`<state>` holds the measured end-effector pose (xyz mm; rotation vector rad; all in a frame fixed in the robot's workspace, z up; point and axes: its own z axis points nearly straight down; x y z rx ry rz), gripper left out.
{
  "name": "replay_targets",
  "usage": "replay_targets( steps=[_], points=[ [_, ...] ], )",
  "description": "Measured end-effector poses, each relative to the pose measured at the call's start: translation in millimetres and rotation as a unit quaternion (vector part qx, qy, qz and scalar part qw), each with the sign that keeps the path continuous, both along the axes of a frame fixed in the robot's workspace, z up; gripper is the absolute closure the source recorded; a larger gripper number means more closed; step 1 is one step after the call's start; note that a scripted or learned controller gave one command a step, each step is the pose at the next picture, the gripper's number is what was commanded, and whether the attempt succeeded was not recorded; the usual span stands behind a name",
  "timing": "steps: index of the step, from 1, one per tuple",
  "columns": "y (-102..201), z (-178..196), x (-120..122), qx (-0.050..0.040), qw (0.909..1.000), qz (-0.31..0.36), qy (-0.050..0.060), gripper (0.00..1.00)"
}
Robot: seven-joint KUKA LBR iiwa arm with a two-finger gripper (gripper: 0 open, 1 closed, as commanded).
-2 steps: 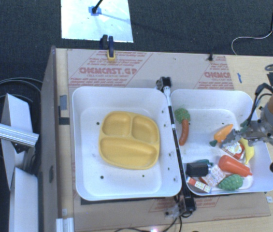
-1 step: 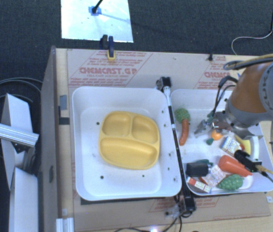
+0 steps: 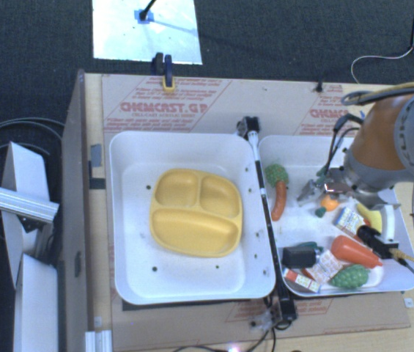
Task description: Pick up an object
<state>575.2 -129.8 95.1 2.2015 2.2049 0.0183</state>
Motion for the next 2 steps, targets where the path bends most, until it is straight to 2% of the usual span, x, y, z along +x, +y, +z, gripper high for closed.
replay_targets(
  steps=[1, 2],
  points=[
    [-3, 12, 2, -0.0037, 1.0000, 0.000, -0.005, 1.00],
    [-69, 52, -6, 0.0036, 0.9999, 0.000, 0.012, 1.00]
  ],
)
